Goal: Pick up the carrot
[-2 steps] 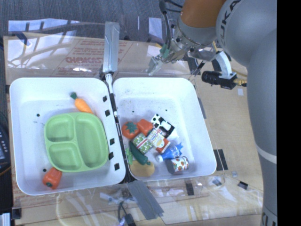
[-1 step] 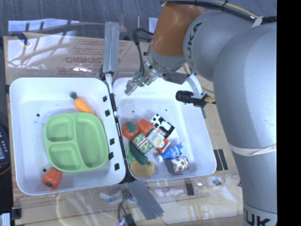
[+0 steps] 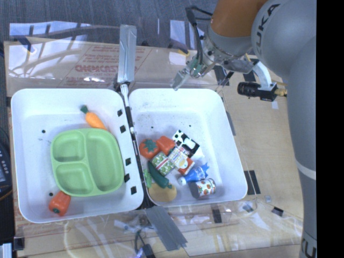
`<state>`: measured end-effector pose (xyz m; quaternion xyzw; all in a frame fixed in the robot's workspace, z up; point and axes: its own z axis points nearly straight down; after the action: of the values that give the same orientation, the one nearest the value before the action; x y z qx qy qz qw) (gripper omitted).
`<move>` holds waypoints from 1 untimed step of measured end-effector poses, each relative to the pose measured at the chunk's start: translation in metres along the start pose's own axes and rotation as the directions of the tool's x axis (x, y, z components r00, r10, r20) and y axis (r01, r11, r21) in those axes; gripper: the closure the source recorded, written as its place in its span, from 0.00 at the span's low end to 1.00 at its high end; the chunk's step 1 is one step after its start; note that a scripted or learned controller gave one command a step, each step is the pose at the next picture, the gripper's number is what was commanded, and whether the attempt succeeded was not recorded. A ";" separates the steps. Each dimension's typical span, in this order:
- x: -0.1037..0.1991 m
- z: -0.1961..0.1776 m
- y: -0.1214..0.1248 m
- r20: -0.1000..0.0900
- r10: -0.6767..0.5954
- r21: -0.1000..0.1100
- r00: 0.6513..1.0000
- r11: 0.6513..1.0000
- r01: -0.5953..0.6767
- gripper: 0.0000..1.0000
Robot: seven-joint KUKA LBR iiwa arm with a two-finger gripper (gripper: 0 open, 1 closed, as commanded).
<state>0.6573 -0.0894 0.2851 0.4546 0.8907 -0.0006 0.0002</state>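
Two white bins (image 3: 21, 160) sit side by side on the bench. Above the right bin's far rim hangs the gripper (image 3: 180, 79), nothing between its fingers, spread unclear. Well to its left and nearer the camera, the carrot (image 3: 94, 119) lies in the left bin, beside a green tray (image 3: 86, 162).

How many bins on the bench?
2. Left bin holds the green tray and carrot; right bin holds a heap of toys.

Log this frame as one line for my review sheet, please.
gripper: above right bin's far rim, holding nothing | carrot: left bin, behind green tray | status: not yet picked
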 end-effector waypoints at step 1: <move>-0.059 -0.034 -0.043 -0.001 -0.147 0.001 0.989 0.989 0.147 1.00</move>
<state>0.6573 -0.1624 0.3190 0.3877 0.9218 -0.0008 -0.0003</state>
